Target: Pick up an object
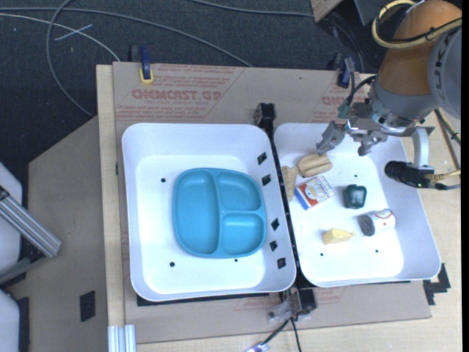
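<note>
You cannot see the arm (421, 46) whole: its orange band runs off the top right corner, and its wrist hides the far rim of the right bin (410, 266). The gripper (344, 139) hangs over that bin's far left part with its two fingers spread wide and nothing between them. One fingertip (325, 142) sits just above a tan block (315, 164); whether they touch is hard to tell.

Beside the block lies a red and white card (316, 191), and a pale piece (289, 181) rests against the divider, its shape unclear. A dark green object (355, 196) lies near the middle, a grey and white lump with a red mark (375, 221) toward the right wall, a yellow wedge (338, 235) nearer you. You have open floor along that bin's near edge.

The left bin (143, 196) holds a blue divided plate (218, 211), with bare white margin all round it
</note>
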Robot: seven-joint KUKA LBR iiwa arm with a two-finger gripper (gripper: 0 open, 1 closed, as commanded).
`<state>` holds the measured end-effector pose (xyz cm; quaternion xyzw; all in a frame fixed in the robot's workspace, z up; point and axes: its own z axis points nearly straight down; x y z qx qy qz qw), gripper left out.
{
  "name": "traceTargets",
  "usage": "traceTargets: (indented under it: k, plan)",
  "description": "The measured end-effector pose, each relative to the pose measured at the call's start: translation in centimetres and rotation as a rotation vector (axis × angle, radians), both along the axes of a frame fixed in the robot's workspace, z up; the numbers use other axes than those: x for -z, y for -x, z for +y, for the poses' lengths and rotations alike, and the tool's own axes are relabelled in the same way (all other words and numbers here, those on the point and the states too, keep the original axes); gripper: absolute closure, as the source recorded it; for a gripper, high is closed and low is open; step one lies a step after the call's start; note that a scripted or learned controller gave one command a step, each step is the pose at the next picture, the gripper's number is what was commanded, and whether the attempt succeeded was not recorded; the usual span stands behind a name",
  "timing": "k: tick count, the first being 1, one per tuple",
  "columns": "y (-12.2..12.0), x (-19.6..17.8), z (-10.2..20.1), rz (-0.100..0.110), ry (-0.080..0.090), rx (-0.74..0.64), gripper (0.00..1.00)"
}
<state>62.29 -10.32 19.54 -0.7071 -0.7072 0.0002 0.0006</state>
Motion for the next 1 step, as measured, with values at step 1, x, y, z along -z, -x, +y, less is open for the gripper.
traceTargets:
  k: [1]
  plan:
    - [-0.7,5.5,-0.63,0.002,0.0,0.0,0.0]
